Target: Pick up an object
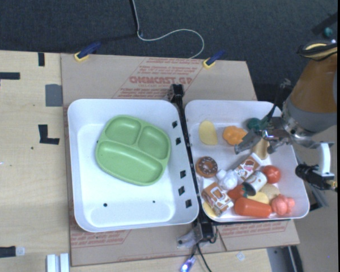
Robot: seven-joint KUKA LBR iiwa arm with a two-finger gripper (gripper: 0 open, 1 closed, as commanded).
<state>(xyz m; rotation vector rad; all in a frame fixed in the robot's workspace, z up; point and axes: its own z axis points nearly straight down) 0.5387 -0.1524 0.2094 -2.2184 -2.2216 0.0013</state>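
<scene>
From my screen I see two smooth, glossy white plastic bins (79,169) on printed matt cardboard (153,78), a matt green plastic divided plate (134,149), shiny plastic toy food (252,207), and a pale wood-look table (17,180)

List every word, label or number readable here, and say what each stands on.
"CHEMCAST GP", red, printed on the cardboard sheet under the bins; only roughly legible.
Smaller red lines above and below it: too blurred to read.
Print on the small packets in the right bin: too small to read.
</scene>
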